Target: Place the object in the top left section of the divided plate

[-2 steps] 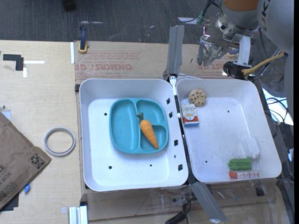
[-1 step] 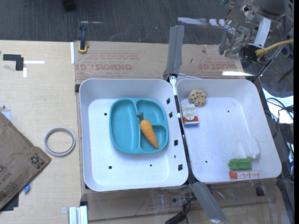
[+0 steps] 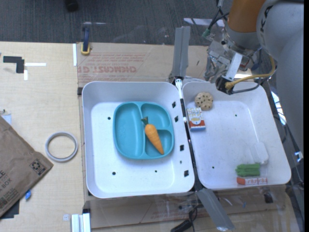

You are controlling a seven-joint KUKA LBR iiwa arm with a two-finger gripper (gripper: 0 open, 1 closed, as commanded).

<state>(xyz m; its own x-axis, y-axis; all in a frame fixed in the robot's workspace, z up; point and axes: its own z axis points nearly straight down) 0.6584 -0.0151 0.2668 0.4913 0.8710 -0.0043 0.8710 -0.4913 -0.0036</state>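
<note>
1. Gripper (image 3: 223, 71) hangs over the far edge of the right bin (image 3: 231, 139), near its far-left corner. Can't tell how wide it stands.
2. Teal plate (image 3: 126, 129) sits flat in the middle of the left bin (image 3: 89, 129). It has three sections: one long at view-left and two small at view-right.
3. Carrot (image 3: 154, 137) lies in the near-right small section, orange tip toward the plate's near rim. Its green top touches the divider where the sections meet.
4. In the right bin, a cookie (image 3: 204, 100) lies in the far-left corner, apart from the gripper. A red-white box (image 3: 195, 119) lies just nearer, by the left wall.
5. Green block (image 3: 248, 169) lies near that bin's near-right corner.
6. Tape ring (image 3: 62, 146) lies on the bench, left of the left bin.
</note>
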